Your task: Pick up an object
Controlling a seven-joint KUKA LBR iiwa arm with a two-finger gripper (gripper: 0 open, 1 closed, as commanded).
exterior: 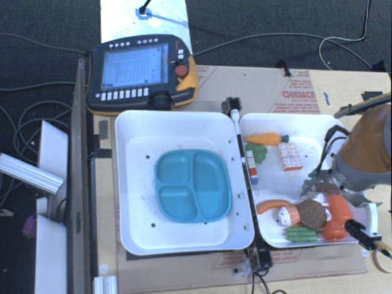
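The gripper point(315, 185) hangs low in the right bin point(318, 122) just above the brown disc point(311, 213), beside the orange bottle point(337, 216); its jaw state is unclear.

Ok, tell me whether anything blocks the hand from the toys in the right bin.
Nothing visible does. The hand hangs inside the shallow white right bin, directly over the toy pile: a round brown cookie-like disc and an orange bottle-shaped toy lie just below it.

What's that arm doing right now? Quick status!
Gripper low in right bin, fingers unreadable. Nothing seen held. Brown disc, orange bottle right beside it, toys crowded.
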